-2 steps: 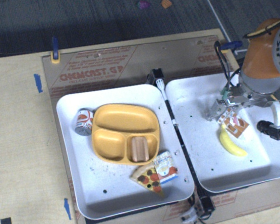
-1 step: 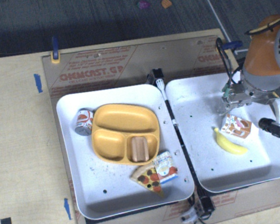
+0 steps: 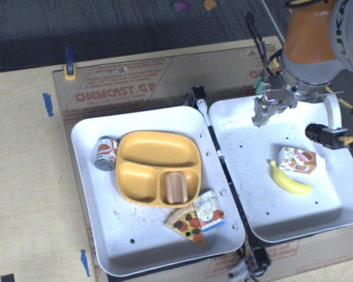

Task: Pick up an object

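The gripper (image 3: 266, 111) hung over the back of the right bin (image 3: 249, 178), and from where I stood I could not tell its state; nothing showed in it. So the pick looked not yet done. Nearest candidates lay toward the front from it: a small carton (image 3: 298, 160) touching a banana (image 3: 289, 179), both resting on the bin floor. Off to its far side, in the left bin (image 3: 106, 241), sat a yellow tray (image 3: 153, 164) with a brown block (image 3: 175, 187), a can (image 3: 105, 154), a pizza slice (image 3: 188, 223) and a packet (image 3: 207, 208). Descent, grasp and lift all seemed left.
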Available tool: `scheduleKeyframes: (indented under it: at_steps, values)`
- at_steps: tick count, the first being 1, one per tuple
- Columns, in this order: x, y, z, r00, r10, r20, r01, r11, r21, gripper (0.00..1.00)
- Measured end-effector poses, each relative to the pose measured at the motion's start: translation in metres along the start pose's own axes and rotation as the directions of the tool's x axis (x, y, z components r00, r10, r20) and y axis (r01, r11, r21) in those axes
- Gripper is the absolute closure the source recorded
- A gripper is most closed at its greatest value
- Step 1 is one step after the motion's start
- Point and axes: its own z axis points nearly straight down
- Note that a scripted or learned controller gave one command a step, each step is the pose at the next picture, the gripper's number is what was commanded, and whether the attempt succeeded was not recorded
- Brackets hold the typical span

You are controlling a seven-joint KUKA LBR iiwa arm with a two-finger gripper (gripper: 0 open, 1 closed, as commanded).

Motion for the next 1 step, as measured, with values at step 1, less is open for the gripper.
scheduleKeyframes:
  at_steps: [1]
  values:
    - [-0.0008, -0.0006, 0.0007, 1.000, 0.001, 0.001, -0.001, 1.000, 0.002, 0.00]
